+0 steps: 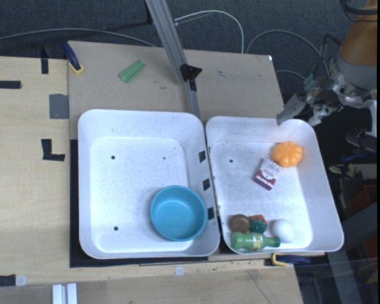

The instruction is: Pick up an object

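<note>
Bottle [253, 240], green, lies at right bin [316, 189] near edge, well below gripper [302, 111]. Pumpkin [287, 154] sits just below jaws, closest target: orange, ribbed, round; probably light, hard plastic, likely slippery. Best pinch across ribbed sides. Red-white carton [266, 173] beside it. Jaw gap: cannot tell.

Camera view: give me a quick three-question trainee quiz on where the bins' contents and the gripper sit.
1. True or false: the blue bowl lies in the left bin.
2. Which object lies nearest the gripper? A) orange pumpkin B) white egg C) green bottle
3. Fill in: the red-and-white packet lies in the ____ bin.

Key: 1 true; 2 A; 3 right.
</note>
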Available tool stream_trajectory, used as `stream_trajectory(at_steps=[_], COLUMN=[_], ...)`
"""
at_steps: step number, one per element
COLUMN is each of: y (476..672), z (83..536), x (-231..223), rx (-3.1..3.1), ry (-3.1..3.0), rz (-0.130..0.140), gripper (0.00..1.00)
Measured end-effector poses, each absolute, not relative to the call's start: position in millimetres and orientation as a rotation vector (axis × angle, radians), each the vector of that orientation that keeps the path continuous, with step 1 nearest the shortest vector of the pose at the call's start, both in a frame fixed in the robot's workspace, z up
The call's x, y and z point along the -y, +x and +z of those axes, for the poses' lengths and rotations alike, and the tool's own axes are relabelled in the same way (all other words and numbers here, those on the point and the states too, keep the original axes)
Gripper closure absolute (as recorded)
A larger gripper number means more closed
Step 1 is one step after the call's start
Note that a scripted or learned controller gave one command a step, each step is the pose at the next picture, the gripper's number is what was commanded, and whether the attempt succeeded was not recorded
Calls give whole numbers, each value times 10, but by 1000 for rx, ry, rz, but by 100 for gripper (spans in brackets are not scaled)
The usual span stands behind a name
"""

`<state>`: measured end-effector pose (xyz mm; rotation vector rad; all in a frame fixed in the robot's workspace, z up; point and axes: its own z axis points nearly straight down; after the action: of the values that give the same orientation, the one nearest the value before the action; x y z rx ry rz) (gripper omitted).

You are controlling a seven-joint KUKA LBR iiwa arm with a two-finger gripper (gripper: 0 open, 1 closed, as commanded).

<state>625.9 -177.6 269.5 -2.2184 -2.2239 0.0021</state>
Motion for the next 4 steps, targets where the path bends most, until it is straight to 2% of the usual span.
stream_trajectory(at_steps=[1,4], y=[6259,6306], z=[2695,1284], x=[1776,1954], rx=[2224,2225], ry=[-2219,-2221], rz=[3,2], gripper=[0,0])
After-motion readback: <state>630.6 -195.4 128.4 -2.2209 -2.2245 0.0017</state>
